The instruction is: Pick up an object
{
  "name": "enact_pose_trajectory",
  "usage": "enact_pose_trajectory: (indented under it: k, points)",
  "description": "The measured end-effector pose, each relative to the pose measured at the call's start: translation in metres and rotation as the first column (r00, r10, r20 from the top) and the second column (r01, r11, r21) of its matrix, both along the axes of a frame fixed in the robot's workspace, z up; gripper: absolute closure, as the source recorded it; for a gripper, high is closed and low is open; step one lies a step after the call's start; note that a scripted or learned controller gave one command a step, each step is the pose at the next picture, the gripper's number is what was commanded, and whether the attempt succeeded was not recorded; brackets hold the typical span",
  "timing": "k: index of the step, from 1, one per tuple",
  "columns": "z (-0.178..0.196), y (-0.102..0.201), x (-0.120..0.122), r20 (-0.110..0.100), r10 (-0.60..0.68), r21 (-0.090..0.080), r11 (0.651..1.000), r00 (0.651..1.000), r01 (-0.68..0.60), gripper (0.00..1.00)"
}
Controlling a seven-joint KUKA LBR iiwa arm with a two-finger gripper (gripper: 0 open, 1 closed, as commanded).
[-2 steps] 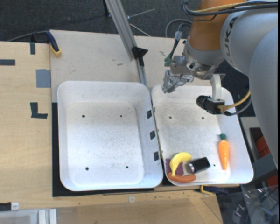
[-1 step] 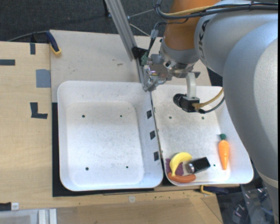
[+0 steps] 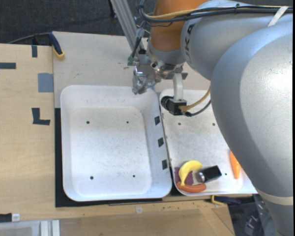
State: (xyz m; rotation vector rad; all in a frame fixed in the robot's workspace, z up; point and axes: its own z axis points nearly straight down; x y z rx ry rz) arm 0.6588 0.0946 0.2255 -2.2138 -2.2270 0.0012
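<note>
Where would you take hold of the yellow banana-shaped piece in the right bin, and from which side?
Judging from this view, grip the yellow banana-shaped piece across its narrow curved body near mid-arc, coming straight down from above. It lies at the right bin's near corner, crowded by a red piece and a black block, so a sideways approach looks blocked.

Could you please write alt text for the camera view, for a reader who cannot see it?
A grey robot arm reaches in from the right, its claw at the far rim of the left bin. In the right bin, a yellow object, a black object and an orange object lie near its front.
</note>
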Motion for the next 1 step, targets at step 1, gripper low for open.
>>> enact_pose_trajectory:
  k: [1]
  points:
    - [0.0010,-0.0034,0.0000,0.000,-0.004,-0.002,1.000,1.000,0.004,0.00]
